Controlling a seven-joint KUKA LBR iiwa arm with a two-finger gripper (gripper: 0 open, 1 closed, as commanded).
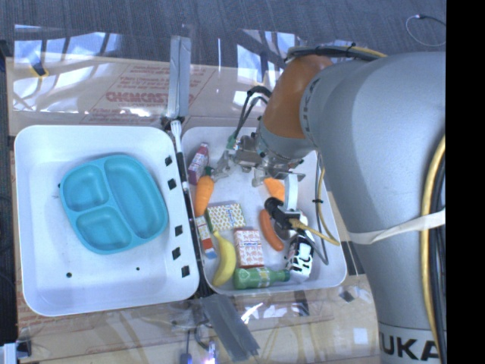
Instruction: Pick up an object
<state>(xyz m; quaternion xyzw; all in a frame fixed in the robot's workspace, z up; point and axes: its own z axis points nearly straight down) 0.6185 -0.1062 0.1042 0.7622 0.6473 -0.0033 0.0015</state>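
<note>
The right bin [330, 275] holds several toy foods. Along its left side lie a small red bottle [198, 160], a carrot [203, 192], a checkered box [226, 216] and a banana [221, 258]. Nearer the middle are a red-and-white box [248, 247], a green piece [258, 277], an orange sausage [270, 230], another orange piece [274, 188] and a black-and-white item [301, 261]. My gripper [246, 158] hangs low over the far middle of this bin, just right of the bottle and above the checkered box. I see nothing held in it.
The left bin [30, 279] holds a blue divided plate [114, 202]. A ridge with black clips [182, 211] separates the bins. The grey arm [379, 150] covers the right bin's far right corner. Cables [322, 218] hang over the bin's right side.
</note>
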